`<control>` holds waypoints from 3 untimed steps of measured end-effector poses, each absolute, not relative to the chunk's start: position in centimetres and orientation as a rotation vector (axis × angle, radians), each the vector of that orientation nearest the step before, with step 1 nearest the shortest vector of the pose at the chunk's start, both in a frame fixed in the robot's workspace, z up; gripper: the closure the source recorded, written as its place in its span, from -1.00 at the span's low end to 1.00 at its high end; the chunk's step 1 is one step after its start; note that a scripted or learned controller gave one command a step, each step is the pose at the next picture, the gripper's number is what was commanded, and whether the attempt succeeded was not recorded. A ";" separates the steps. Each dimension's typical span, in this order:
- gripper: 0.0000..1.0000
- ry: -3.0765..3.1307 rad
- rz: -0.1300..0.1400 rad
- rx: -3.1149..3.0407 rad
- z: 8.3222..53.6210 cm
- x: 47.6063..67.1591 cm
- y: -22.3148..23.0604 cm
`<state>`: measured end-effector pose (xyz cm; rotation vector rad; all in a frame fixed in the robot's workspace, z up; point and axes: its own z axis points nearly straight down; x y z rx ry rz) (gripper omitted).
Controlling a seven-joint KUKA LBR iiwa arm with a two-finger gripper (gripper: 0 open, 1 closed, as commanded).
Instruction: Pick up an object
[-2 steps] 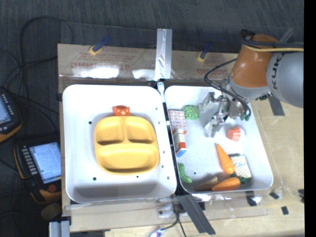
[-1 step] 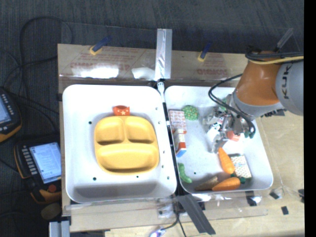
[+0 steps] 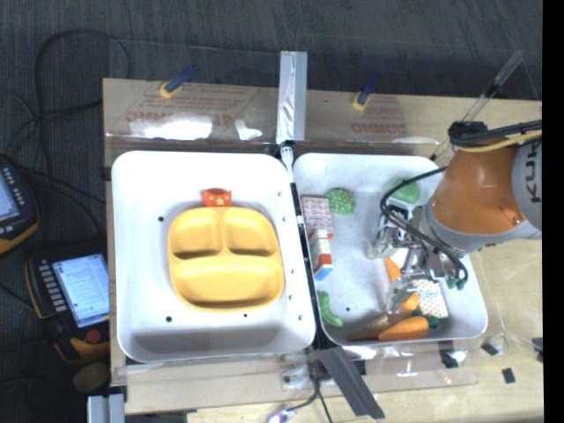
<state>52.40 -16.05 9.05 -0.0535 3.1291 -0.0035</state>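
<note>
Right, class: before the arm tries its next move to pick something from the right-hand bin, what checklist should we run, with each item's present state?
1. Gripper is over the right bin: ok.
2. Target within reach: carrot lies just below it: ok.
3. Finger state, open or shut: cannot tell.
4. Anything already held: cannot tell.
5. Carrot free of neighbours: patterned packet crowds it: not ok.
6. Yellow tray sits apart in the left bin: ok.

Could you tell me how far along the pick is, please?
Done: the grey arm's gripper is down in the right white bin, over the orange carrot-shaped toy and the checkered packet. In hand: nothing visibly lifted. Left: gripping and raising an object. The yellow divided tray sits in the left bin.
</note>
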 end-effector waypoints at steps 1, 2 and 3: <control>-1.00 3.121 -0.010 -0.084 9.1 51.4 -16.1; 1.00 3.121 -0.012 -0.086 10.2 51.5 -16.0; 1.00 3.138 0.000 -0.056 23.3 57.3 -12.5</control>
